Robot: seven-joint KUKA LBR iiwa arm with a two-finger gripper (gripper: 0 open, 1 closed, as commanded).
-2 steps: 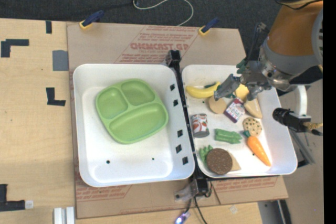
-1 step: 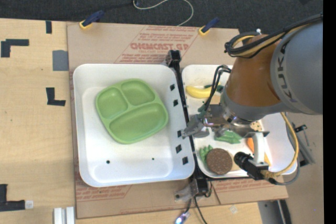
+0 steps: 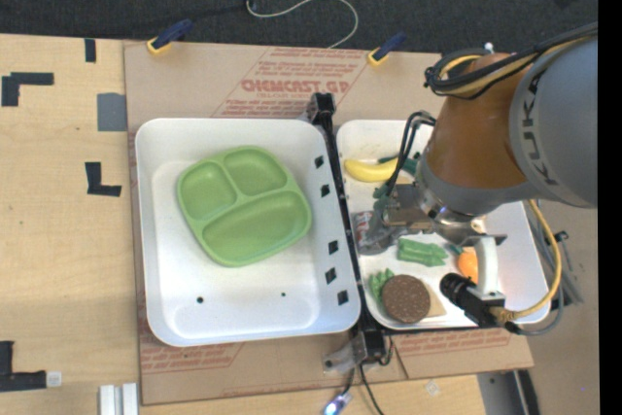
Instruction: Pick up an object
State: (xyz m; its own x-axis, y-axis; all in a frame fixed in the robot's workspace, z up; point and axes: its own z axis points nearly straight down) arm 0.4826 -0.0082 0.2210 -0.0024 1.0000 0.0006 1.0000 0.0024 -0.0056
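- The grey KUKA arm (image 3: 525, 136) with its orange band reaches in from three o'clock and hangs over the right-hand shallow white bin (image 3: 530, 292).
- Its two-finger gripper (image 3: 381, 224) points down near the bin's nine o'clock wall; whether it is released or clenched I cannot tell, and no object is seen between its tips.
- A yellow plastic banana (image 3: 367, 170) lies at about eleven o'clock in the right bin, just above the gripper.
- A dark green toy vegetable piece (image 3: 421, 254) rests near the bin's middle, just beside the gripper at its four o'clock.
- A round brown cookie-like disc (image 3: 404, 298) sits at six o'clock, with a green leafy bit (image 3: 377, 282) touching its ten o'clock edge.
- A small orange piece (image 3: 467, 262) lies at the green piece's three o'clock.
- The left-hand shallow white bin (image 3: 175, 306) bears a light green three-compartment plastic plate (image 3: 243, 206), towards twelve o'clock of its floor.
- Both bins rest on a brown cardboard sheet (image 3: 282, 83).
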